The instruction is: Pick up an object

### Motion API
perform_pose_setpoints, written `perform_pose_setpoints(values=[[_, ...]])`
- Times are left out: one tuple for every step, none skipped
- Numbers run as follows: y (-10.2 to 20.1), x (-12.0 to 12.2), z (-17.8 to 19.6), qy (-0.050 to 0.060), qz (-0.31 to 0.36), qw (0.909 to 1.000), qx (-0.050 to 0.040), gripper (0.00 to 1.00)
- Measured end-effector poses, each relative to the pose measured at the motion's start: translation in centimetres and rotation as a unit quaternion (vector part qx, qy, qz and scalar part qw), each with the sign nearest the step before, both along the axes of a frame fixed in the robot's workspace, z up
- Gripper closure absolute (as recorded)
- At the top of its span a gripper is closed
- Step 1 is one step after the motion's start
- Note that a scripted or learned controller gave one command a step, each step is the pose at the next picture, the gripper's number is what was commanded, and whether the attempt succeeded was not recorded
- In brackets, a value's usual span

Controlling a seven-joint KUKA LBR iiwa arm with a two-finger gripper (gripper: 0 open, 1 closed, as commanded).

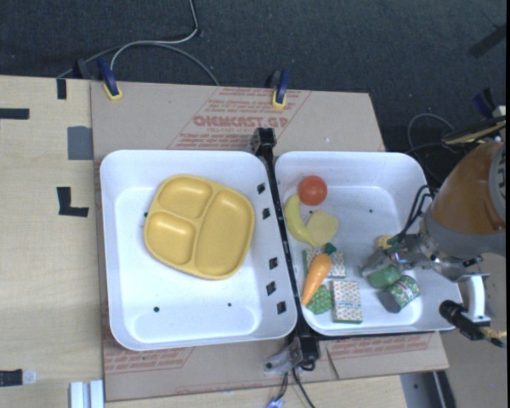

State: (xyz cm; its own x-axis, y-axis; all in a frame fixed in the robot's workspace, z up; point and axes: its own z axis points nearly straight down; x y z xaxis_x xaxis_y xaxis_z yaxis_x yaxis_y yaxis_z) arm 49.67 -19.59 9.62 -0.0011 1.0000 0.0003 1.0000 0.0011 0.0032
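Note:
The right bin (357,170) holds a red ball (313,189), a yellow banana-like toy (306,226), an orange carrot (315,276) and two small printed packets (346,300). A green item (381,275) and a small green-labelled can (402,293) lie near the bin's right side. My gripper (388,257) reaches in from the right and hangs low over the green item. Whether it touches it is hidden by the wrist. The arm's orange band (467,198) sits above the bin's right rim.
The left bin (127,313) carries a yellow divided plate (199,226) in its upper middle. A black divider with clips (276,253) runs between the bins. Cardboard lies under both bins, and cables trail at the back.

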Motion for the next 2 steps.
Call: perform_pose_setpoints(values=[[7.1,-1.3,8.6,0.002,0.001,1.0000,0.0003,1.00],[15.5,0.9,8.7,0.003,0.001,1.0000,0.0005,1.00]])
